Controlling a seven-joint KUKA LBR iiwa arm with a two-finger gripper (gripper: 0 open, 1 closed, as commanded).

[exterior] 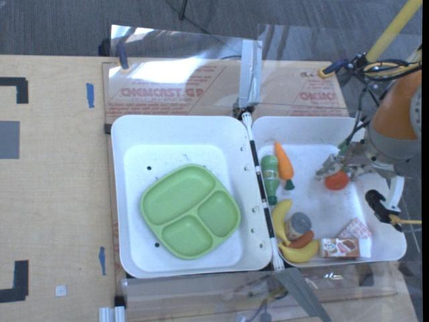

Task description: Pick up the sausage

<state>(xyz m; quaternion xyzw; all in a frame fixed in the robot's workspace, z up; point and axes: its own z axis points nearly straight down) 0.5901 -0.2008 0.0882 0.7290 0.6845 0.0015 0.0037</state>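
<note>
Sausage (301, 240) lies by the bananas (292, 237) — my gripper (337, 170) hovers over the tomato (337, 180), jaws' state unclear.

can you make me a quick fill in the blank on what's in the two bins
1. The green divided plate lies in the ____ bin.
2. The carrot lies beside a green ____.
3. The gripper is above a ____ tomato.
4. The sausage rests against the ____ bananas.

Missing words: left; bottle; red; yellow
</note>
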